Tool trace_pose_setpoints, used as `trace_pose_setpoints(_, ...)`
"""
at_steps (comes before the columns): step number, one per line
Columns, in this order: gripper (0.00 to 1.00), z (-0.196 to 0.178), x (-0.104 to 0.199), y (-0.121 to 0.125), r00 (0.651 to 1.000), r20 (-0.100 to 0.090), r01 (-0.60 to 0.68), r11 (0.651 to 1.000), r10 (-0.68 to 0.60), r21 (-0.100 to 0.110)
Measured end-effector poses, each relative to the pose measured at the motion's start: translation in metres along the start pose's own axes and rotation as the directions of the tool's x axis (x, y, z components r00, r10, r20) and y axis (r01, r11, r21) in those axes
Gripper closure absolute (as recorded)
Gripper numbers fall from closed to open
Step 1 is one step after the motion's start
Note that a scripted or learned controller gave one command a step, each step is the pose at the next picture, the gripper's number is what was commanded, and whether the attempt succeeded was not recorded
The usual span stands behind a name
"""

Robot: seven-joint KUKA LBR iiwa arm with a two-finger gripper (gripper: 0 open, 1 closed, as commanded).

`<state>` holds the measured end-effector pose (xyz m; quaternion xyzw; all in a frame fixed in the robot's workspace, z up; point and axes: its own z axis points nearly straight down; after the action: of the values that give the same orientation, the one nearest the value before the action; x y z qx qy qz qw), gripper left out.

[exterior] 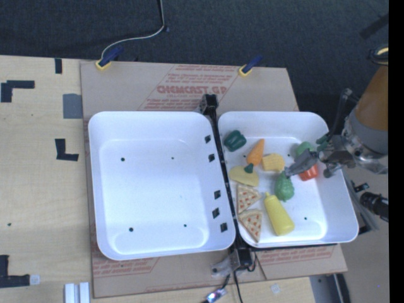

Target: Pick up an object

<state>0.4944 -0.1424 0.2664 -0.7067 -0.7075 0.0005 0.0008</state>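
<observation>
My gripper [300, 165] reaches in from the right, low over the right bin [334, 232]. It hangs among a small green toy [303, 149], a red toy [308, 175] and a green broccoli-like piece [284, 188]. The red toy lies just under and beside the gripper's tip, partly hidden by it. I see nothing clearly held. Further left in the same bin are an orange carrot [255, 151], a yellow block [273, 163], a green pepper [233, 139] and a yellow wedge [245, 176].
A yellow bottle [278, 214] and two pizza slices [247, 198] [251, 225] lie at the bin's front. The left bin [107, 169] stands beside it, past a black divider [218, 169]. The arm's orange band [377, 103] is at the right edge.
</observation>
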Motion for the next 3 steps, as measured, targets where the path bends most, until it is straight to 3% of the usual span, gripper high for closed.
trace_pose_setpoints(1,0.00,0.162,0.014,0.058,1.000,0.002,0.003,1.000,-0.003,-0.003)
trace_pose_setpoints(2,0.00,0.184,0.039,0.111,1.000,0.000,0.004,1.000,-0.004,-0.003)
trace_pose_setpoints(3,0.00,0.187,0.036,0.157,1.000,-0.005,-0.008,0.999,0.008,0.046)
